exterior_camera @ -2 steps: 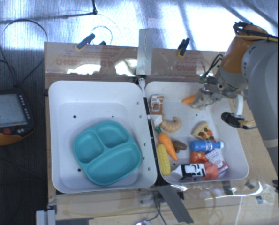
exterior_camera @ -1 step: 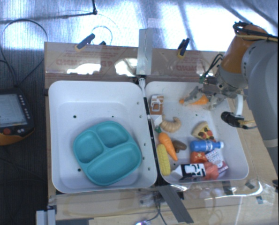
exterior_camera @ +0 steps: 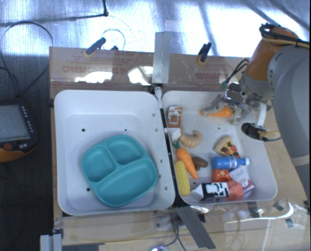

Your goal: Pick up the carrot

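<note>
- Gripper (exterior_camera: 221, 107): we find it low over the back of the right bin (exterior_camera: 267, 190), fingers closed around an orange carrot (exterior_camera: 221, 112) lying crosswise between them
- Second carrot (exterior_camera: 186, 161): we log it beside the bin's left wall, next to the corn cob (exterior_camera: 182, 177)
- Other right-bin contents: croissant (exterior_camera: 191, 138), pizza slice (exterior_camera: 226, 146), blue bottle (exterior_camera: 228, 162)
- Left bin (exterior_camera: 71, 101): we record a teal divided plate (exterior_camera: 120, 169) in it
</note>
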Available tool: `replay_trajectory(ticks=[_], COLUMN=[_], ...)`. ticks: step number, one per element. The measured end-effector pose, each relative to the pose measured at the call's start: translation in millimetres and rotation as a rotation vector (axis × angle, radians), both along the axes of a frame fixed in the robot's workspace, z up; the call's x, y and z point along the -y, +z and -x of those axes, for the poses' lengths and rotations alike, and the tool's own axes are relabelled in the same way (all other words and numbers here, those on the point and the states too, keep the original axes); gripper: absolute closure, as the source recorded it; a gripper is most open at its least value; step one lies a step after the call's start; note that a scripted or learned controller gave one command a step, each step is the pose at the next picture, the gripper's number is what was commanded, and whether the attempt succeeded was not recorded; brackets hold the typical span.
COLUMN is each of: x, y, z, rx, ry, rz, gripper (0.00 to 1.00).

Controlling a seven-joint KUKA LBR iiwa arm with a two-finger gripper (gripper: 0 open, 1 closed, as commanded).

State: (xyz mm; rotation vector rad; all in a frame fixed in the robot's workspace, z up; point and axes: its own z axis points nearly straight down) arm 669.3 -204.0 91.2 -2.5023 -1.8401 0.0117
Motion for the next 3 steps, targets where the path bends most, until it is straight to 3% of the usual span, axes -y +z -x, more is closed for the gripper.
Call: replay_trajectory(ticks=[1, 2, 3], x=[-1.8, 3.4, -6.0], y=[-0.1, 20.6, 0.6], z=[2.0, -0.4, 44.9], rx=[-0.01, 0.019, 0.04], ry=[-0.184, -0.124, -0.047], rz=[0.002, 0.018, 0.022], gripper=[0.0, 0.0, 0.0])
